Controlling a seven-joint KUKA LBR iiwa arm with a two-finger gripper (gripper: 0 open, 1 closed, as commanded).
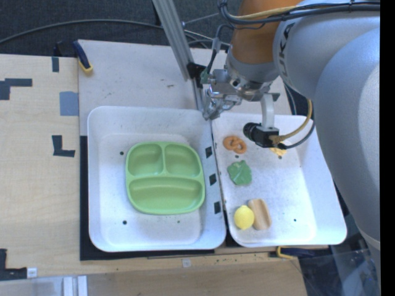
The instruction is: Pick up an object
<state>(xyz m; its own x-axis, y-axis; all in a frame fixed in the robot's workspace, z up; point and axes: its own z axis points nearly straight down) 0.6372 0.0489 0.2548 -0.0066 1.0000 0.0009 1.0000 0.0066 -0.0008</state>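
Hovering over the right bin's [321,184] far-left corner, the tool [213,106] looks empty, can't tell how open. Looks like pre-grasp; next it needs lining up over the pretzel [234,143].

Plate [165,177] in left bin [99,165]; pretzel [234,143], lemon [244,217] in right bin [308,190].

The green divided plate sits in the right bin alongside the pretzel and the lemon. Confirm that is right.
Not quite. The green divided plate lies in the left bin, alone there. The pretzel and the lemon are in the right bin, as the camera view shows.
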